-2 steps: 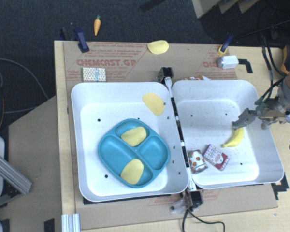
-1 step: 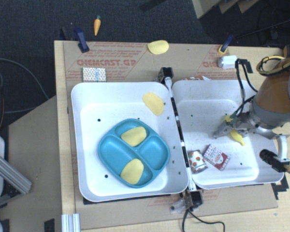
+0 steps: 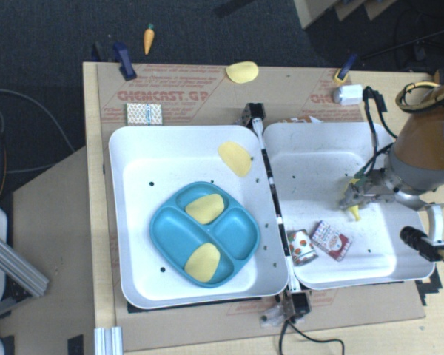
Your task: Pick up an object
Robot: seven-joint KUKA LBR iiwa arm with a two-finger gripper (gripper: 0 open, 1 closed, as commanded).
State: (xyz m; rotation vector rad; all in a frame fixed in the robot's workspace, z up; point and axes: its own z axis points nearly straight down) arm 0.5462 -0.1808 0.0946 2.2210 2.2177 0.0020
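- We find the arm entering from the right edge, its orange band above the grey wrist, bent down over the right bin.
- We locate the gripper low inside the right bin, toward its right half, with a small yellow piece just at its tip; the metal parts there are too small and cluttered to read.
- We cannot tell from this view whether the tool stands open or closed, nor whether the yellow piece is gripped or merely lies beneath it.
- We note two small packets on the floor of the right bin, near its front edge: a red-and-white packet and, just to its left, a smaller wrapped item close to the divide between the bins. Both lie apart from the gripper.
- We record in the left bin a blue divided tray holding two yellow pieces, one in the upper compartment and one in the lower.
- We see a further yellow piece lying on the left bin's floor near its back right corner, clear of the tray.
- We observe on the bench behind the bins another yellow piece and a small patterned packet.
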